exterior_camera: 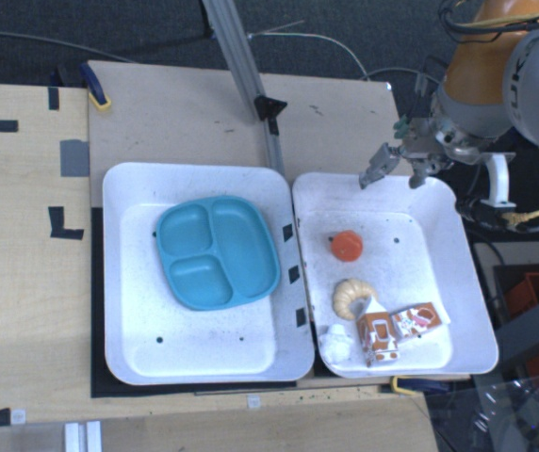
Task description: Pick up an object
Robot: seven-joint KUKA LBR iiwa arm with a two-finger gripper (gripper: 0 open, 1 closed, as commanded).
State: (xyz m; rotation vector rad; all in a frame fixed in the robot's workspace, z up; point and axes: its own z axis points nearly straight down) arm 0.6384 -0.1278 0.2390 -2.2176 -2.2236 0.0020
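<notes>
round orange ball point(347, 246), curved croissant point(352, 297), glossy packet point(397, 330), end effector point(395, 171) open above bin rim point(436, 192)

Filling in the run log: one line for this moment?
gripper open, holds nothing | over right bin far rim | orange ball, croissant untouched

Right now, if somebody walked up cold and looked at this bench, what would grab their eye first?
Probably the blue tray, with its three compartments, lying in the left bin. Next the small orange ball in the right bin, with a croissant and a red-and-white packet nearer the front. The claw hovers open over that bin's far edge.
</notes>
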